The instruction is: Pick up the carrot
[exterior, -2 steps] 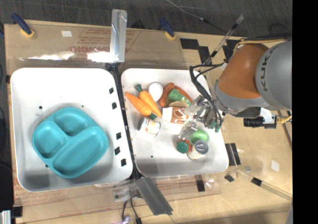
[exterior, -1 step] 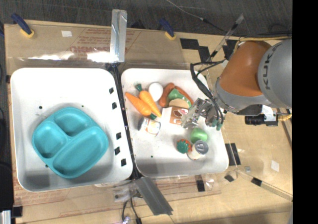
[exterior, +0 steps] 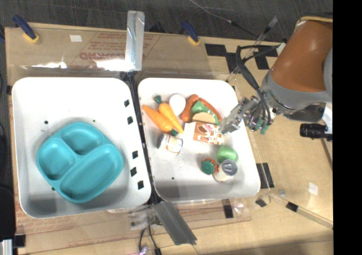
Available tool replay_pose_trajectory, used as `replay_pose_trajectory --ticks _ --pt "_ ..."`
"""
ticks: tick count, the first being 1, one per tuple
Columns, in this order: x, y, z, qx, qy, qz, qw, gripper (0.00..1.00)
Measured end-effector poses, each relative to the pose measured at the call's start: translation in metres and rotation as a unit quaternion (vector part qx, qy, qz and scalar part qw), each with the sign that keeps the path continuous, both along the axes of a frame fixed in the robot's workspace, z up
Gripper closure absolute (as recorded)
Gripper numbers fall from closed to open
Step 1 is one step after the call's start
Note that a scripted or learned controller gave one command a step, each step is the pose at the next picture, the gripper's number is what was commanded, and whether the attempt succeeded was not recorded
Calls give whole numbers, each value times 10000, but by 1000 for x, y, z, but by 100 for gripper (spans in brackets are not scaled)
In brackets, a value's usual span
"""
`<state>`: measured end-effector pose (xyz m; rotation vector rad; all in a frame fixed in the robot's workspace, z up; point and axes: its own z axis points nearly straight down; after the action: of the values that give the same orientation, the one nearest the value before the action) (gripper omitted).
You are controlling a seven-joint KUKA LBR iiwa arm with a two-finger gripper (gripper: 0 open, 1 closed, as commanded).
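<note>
Tan bench, carrot (exterior: 169,116) in right bin (exterior: 243,183), pincer (exterior: 231,125) state unclear, labels unreadable

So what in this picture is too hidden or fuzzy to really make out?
- Gripper, camera view: blurred and small, finger state unclear.
- Small carton: label too tiny to read.
- Sausage: lower part covered by the green item.
- Arm: cut off at the right.
</note>
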<state>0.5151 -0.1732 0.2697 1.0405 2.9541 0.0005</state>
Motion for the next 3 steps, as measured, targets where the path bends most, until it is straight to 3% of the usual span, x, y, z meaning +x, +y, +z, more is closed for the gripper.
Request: replay_pose_trajectory --ticks 1,2,3 --pt "-37 -37 68 -11 18 1032 9947 100" --pt "-37 -37 145 -25 20 2706 9627 100" --pt "-37 -37 95 -18 42 5166 8562 100"
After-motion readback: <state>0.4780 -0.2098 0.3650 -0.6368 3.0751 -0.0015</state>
